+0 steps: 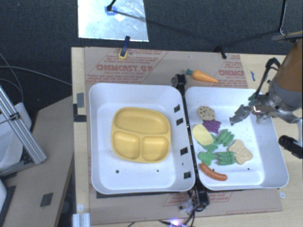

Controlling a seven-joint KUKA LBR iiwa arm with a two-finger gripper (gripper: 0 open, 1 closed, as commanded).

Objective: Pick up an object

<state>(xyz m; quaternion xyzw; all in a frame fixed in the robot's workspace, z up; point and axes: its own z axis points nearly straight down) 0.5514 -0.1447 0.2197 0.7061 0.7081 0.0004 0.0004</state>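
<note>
The right white bin (pixel 267 162) holds several toy foods: a brown cookie (pixel 205 111), purple grapes (pixel 213 125), a pale yellow piece (pixel 202 135), green vegetables (pixel 223 138), a tan cracker (pixel 240 151) and a red sausage (pixel 213 173). My gripper (pixel 238 116) hangs over the upper middle of this bin, to the right of the cookie and above the cracker. It reaches in from the right on the grey arm with its orange band (pixel 289 74). Nothing shows in its grasp.
The left bin (pixel 102 108) carries a yellow divided plate (pixel 141 134). A toy carrot (pixel 202 76) lies on the bench behind the bins. A foil sheet (pixel 112 13) lies on the floor at the back. Bare bin floor shows right of the cracker.
</note>
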